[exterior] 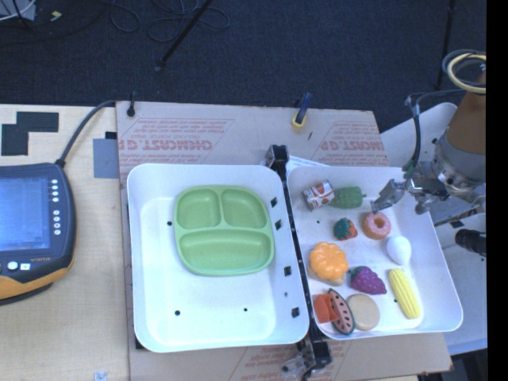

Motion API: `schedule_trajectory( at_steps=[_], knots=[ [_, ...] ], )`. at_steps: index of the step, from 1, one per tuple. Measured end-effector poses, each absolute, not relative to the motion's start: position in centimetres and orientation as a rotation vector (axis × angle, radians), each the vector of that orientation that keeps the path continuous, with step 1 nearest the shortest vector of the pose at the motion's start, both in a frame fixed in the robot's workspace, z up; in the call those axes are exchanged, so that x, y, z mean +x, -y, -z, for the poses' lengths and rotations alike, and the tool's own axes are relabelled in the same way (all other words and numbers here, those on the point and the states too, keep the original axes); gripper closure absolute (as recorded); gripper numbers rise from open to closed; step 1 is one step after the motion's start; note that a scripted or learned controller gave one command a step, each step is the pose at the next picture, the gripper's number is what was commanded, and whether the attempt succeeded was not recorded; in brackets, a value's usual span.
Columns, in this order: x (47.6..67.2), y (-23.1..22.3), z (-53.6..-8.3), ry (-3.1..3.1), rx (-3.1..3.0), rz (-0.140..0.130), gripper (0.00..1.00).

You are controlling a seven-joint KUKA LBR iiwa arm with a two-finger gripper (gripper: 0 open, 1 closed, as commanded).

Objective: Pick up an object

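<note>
You are looking down on two white bins side by side. The left bin (151,292) is holding a green divided plate (224,230). The right bin (440,292) is holding the toy foods: a small can (318,194) and a green pickle (347,197) at 12 o'clock, a strawberry (344,228) and a pink donut (376,226) near the centre, a white egg (398,249) at 3 o'clock, an orange pepper (329,262), purple grapes (367,279), a corn cob (405,292) at 5 o'clock, a watermelon slice (340,312) and a tan cookie (365,312) at 6 o'clock.

The gripper (397,193) is hanging at 2 o'clock over the right bin, just above the donut. Its fingers are standing apart, with nothing between them. No object is being lifted; all are lying in the bin.
</note>
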State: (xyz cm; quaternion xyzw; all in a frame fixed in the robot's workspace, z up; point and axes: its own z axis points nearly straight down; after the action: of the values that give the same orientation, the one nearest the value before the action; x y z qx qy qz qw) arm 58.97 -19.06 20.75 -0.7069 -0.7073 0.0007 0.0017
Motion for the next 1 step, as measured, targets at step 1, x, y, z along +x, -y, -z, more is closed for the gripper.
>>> schedule_trajectory(
  at_steps=[1],
  knots=[
    [59.36,19.45,-14.65,2.217,-2.214,-0.007,0.0]
  ],
)
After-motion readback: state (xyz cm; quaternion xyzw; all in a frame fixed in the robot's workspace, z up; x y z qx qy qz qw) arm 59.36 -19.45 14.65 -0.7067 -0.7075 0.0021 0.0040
